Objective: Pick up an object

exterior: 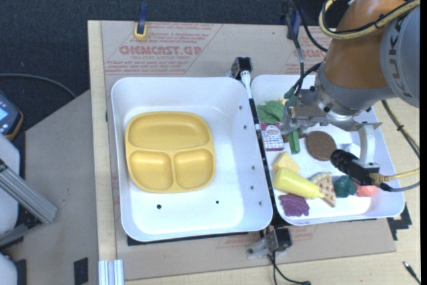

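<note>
Cardboard-topped counter (167, 43) | tool (294, 122) grip state unreadable | crowded beside green plastic leaf (270, 110), brown round disc (320, 145) | risks nudging neighbours, misgrasp

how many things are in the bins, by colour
yellow: 3 - plate, wedge, corn
green: 2 - leafy piece, stick
brown: 1 - disc
purple: 1 - grapes
teal: 1 - lump
pink: 1 - lump
mixed: 2 - pizza slice, carton
total: 11
</note>
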Tool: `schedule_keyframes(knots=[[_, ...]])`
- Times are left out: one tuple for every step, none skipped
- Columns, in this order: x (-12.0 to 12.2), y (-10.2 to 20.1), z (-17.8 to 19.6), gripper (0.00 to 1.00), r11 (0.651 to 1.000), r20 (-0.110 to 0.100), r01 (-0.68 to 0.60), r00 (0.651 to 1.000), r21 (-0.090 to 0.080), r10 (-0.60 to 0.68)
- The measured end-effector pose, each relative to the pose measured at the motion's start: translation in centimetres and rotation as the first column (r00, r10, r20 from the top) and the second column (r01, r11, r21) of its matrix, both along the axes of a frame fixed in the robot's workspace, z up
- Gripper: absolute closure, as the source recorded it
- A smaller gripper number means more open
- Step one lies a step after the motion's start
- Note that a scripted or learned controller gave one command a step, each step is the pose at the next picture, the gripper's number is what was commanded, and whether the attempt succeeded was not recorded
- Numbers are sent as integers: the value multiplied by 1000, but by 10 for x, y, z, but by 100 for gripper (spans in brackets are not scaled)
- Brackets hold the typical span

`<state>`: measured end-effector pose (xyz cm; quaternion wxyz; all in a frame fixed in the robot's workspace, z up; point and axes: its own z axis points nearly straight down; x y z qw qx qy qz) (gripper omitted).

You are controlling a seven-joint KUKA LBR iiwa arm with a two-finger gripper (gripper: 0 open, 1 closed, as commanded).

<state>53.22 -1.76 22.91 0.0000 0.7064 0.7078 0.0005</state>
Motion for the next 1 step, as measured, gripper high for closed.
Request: schedule_keyframes(knots=[[11, -8, 3, 100, 1000, 2, 2, 1000, -1, -2]])
